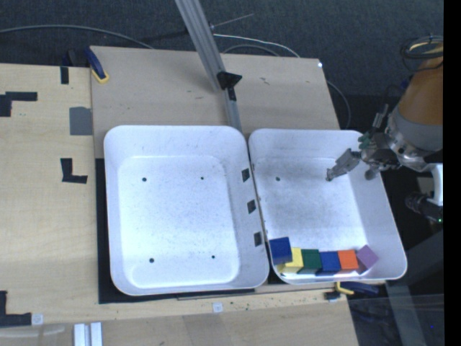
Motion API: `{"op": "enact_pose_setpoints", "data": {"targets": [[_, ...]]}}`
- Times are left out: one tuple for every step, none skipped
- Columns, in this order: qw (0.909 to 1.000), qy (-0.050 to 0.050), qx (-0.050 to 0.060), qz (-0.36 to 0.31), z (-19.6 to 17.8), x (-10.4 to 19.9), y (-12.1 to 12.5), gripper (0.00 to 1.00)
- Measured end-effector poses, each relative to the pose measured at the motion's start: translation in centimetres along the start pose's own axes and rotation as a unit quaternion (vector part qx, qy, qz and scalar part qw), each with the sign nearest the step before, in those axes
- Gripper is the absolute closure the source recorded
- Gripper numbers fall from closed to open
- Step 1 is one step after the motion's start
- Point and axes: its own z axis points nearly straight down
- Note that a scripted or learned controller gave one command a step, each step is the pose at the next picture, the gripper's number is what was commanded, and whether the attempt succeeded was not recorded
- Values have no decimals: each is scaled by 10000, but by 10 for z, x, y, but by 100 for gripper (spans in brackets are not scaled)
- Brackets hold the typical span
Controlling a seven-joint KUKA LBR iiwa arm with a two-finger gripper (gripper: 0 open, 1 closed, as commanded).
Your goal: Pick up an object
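Here the jaws (344, 166) hover over the right bin (374, 215); blocks (322, 259) well apart.

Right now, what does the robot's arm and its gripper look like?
The arm is bulky, with an orange band above a grey wrist section. At its end sits a small metal gripper with thin grey fingers, plus a greenish part near its base.

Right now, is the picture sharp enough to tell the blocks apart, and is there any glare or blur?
Camera view: soft and grainy, evenly lit, no strong glare on the white bins; the coloured blocks stay distinguishable by colour; the gripper looks blurred and small.
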Motion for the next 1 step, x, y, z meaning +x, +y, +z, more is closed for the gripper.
{"op": "enact_pose_setpoints", "data": {"targets": [[10000, -3, -14, -5, -20, 1, 20, 0]]}}
